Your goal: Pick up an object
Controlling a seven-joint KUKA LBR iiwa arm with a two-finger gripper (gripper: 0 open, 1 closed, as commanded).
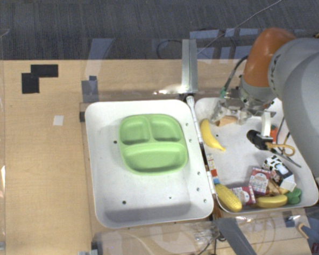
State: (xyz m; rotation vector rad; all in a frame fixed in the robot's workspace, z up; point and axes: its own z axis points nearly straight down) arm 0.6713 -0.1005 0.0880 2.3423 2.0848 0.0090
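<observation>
My gripper point(230, 113) is low over the far end of the right bin point(238, 162), under the grey arm that comes in from the right. A small tan object point(227, 120) lies right at its tip, and the gripper partly hides it. A yellow banana point(209, 136) lies just left of the gripper, along the bin's left wall. An ear of corn point(228, 197), a red snack packet point(258, 181), a yellow fruit-like toy point(272, 201) and a black-and-white patterned toy point(277, 168) crowd the near end.
The left bin point(104, 154) holds a green divided plate point(151, 143). Scissors with orange handles point(283, 150) lie at the right bin's right side. A small green piece point(294, 196) sits in the near right corner. Bare white floor shows in the right bin's middle.
</observation>
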